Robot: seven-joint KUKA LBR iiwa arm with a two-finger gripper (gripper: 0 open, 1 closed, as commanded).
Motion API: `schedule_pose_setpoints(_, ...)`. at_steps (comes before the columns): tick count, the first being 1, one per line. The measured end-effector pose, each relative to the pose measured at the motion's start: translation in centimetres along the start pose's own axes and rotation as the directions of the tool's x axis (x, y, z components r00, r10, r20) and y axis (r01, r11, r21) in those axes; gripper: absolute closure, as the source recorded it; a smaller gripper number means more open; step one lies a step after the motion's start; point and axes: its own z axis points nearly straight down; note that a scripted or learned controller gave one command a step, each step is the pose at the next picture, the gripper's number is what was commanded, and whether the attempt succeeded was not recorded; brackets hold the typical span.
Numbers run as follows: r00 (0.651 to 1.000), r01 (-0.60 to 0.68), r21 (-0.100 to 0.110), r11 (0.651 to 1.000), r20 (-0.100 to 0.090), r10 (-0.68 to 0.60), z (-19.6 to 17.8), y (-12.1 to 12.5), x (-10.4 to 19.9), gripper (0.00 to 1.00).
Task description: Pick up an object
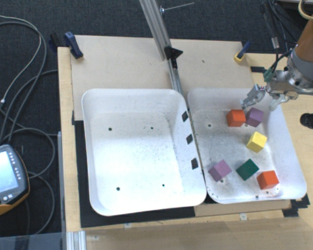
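The right bin [214, 105] holds several small cubes. An orange cube [236, 117] and a purple cube [254, 116] sit side by side near its far right. Below them lies a yellow cube [256, 141]. Along the front edge are another purple cube [219, 169], a green cube [247, 169] and a second orange cube [267, 179]. My gripper [263, 100] hangs open at the bin's far right, just behind and above the purple cube beside the orange one. Nothing is between its fingers.
The left bin [94, 139] lies beside the right one, with a raised wall between them. A metal rail [155, 22] slants down to the bins' shared back corner. Blue and yellow clamps [73, 44] grip the board's back edge. Cables hang behind the arm.
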Motion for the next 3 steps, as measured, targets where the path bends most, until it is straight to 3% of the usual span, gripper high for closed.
schedule_pose_setpoints(1,1.0,-0.001,0.007,1.0,-0.001,0.001,11.1,-0.4,-1.0,0.0)
schedule_pose_setpoints(2,1.0,0.004,-0.003,1.0,0.003,-0.004,14.9,4.9,2.4,0.0)
schedule_pose_setpoints(3,1.0,0.001,-0.005,1.0,0.003,-0.001,14.6,5.2,2.9,0.0)
